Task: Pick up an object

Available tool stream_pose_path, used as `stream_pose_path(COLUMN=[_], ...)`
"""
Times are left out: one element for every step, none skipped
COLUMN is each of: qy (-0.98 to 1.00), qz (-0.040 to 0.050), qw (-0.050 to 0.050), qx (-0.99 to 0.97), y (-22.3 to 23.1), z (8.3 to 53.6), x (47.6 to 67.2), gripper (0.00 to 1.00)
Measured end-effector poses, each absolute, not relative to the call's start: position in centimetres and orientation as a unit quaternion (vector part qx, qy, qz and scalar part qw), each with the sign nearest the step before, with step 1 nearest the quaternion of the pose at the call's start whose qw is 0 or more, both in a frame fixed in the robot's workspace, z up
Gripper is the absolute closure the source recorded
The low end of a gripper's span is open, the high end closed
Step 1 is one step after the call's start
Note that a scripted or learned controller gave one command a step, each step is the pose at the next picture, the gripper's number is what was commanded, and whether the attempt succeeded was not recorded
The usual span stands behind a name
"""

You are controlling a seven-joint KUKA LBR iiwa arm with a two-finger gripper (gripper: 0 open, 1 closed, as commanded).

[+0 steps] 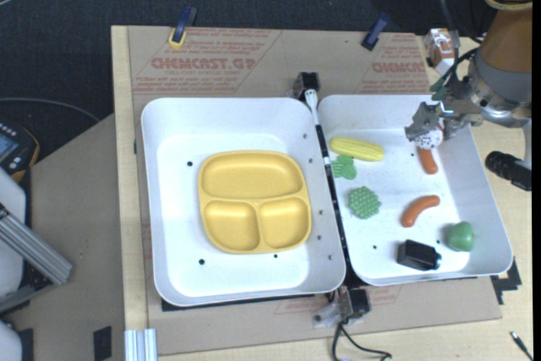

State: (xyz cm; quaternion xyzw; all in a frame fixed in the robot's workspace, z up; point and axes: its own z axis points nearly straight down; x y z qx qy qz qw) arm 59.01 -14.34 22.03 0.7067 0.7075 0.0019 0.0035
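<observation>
Over the right bin [482, 207], near its far edge, my pincer [425, 131] hangs just above a small red-orange sausage [428, 160], perhaps touching its top; I cannot tell its state, or whether it grips anything.

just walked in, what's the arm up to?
The arm's gripper hangs low over the back right of the right bin, right above a small red sausage. Nothing can be seen held between its fingers. The corn, green ball, orange sausage, black block and green pepper all lie loose in that bin. The left bin holds a yellow tray.
</observation>
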Motion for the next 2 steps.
stream_pose_path(qy=[0.709,0.708], qz=[0.0011,0.0012], qw=[0.001,0.002], qx=[0.705,0.706], y=[-9.7,-7.5], z=[21.5,22.9], x=[60.7,61.2], gripper=[1.00,1.00])
